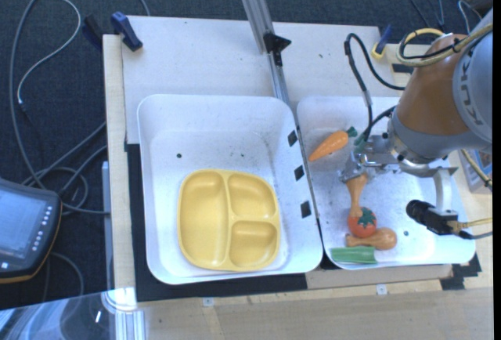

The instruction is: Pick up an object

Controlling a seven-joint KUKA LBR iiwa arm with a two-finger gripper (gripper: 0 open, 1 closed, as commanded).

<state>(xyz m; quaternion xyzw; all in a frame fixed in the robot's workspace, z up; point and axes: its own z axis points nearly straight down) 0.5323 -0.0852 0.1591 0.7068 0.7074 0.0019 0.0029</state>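
Orange carrot [328,144] lies just left of gripper [354,171] in right bin [438,252]; grip state can't tell. Nothing lifted yet, pick still to do.

A yellow divided plate [229,218] lies in a white bin [156,197], while an orange carrot [328,144], red tomato [362,222] and green pod [352,255] colour the other.

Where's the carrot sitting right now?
The carrot lies in the right bin, near its upper-left corner, just left of the pincer and above the tomato.
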